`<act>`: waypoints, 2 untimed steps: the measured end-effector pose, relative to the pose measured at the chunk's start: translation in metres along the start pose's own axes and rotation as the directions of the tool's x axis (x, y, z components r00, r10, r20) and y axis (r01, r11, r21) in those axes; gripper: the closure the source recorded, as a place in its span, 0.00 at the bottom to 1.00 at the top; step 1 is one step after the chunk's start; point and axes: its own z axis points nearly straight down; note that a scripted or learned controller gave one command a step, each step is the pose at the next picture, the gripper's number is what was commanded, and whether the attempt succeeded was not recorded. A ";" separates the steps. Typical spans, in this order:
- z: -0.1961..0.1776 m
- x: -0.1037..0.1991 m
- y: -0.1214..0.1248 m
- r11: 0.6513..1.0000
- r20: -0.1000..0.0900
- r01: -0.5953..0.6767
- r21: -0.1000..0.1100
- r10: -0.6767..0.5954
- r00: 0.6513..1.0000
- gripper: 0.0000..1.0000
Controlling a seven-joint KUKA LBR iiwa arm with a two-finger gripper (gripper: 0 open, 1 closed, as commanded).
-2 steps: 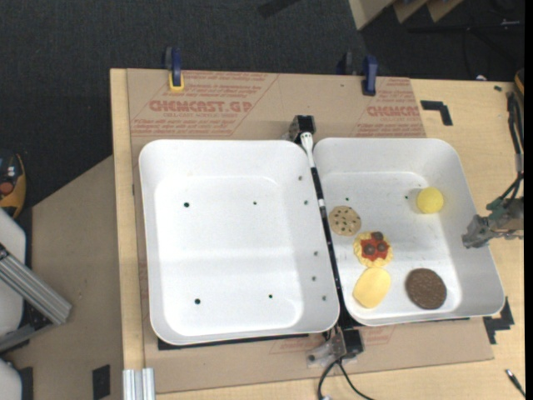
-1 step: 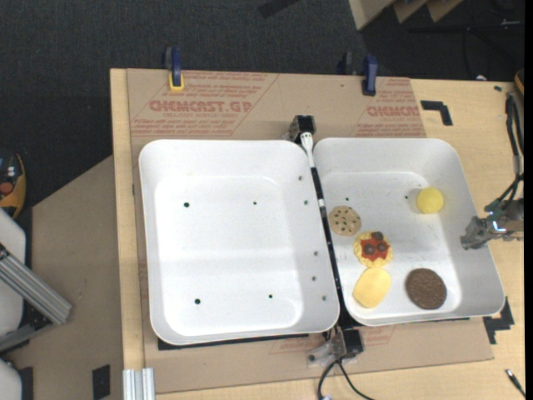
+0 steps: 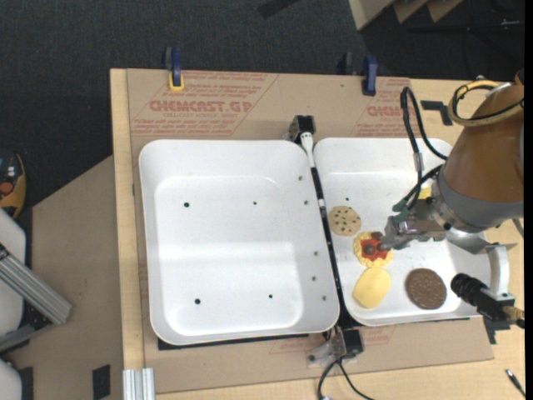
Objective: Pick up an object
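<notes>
In the right bin (image 3: 366, 161) lie a tan chocolate-chip cookie (image 3: 343, 219), a red and yellow toy (image 3: 372, 249), a pale yellow lemon-like piece (image 3: 371, 287) and a dark brown round cookie (image 3: 425, 288). My gripper (image 3: 390, 238) reaches in from the right and hangs low over the right side of the red and yellow toy, its tip touching or just above it. The arm's grey and orange wrist (image 3: 483, 161) covers the bin's right part.
The left bin (image 3: 229, 240) sits beside the right one, split from it by a black divider strip (image 3: 319, 211). Both rest on a cardboard-covered bench with blue clamps (image 3: 174, 67) at the back edge. A black cable (image 3: 414, 140) loops over the right bin's back.
</notes>
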 end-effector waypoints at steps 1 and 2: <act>-0.022 0.043 0.001 1.000 0.007 -0.010 -0.006 0.010 1.000 1.00; 0.021 0.057 -0.001 1.000 0.005 -0.015 0.004 0.015 1.000 1.00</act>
